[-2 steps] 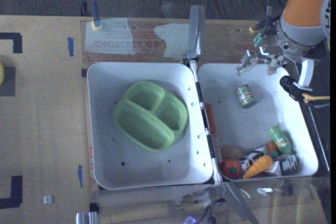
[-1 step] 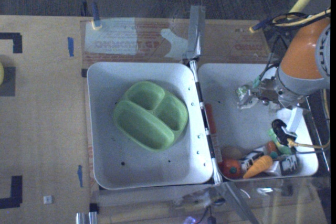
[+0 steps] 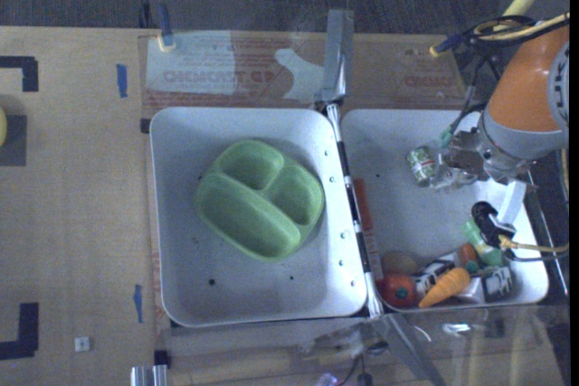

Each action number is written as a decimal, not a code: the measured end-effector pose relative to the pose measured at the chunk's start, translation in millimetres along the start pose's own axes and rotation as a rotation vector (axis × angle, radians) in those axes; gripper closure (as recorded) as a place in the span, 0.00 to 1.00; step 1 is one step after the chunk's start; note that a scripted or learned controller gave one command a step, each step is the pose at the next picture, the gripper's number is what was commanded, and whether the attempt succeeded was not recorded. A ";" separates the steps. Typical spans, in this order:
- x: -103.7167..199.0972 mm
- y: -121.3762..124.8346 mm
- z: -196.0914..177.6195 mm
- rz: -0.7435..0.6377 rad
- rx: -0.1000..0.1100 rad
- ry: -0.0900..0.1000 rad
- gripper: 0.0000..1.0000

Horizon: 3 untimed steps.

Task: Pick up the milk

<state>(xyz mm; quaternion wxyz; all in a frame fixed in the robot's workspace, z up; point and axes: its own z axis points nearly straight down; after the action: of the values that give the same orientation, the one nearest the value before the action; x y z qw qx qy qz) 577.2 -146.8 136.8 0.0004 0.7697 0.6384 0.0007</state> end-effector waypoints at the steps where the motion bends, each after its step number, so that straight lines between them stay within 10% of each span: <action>1: -2.1 17.7 49.8 0.218 -0.002 0.000 1.00; 2: -31.9 7.1 49.5 -0.147 -0.002 -0.001 1.00; 3: -60.7 -65.8 -68.5 -0.287 -0.001 -0.001 1.00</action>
<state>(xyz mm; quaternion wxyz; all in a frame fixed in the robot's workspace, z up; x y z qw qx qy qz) 501.2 -194.3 205.2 0.0013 0.6705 0.7419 0.0006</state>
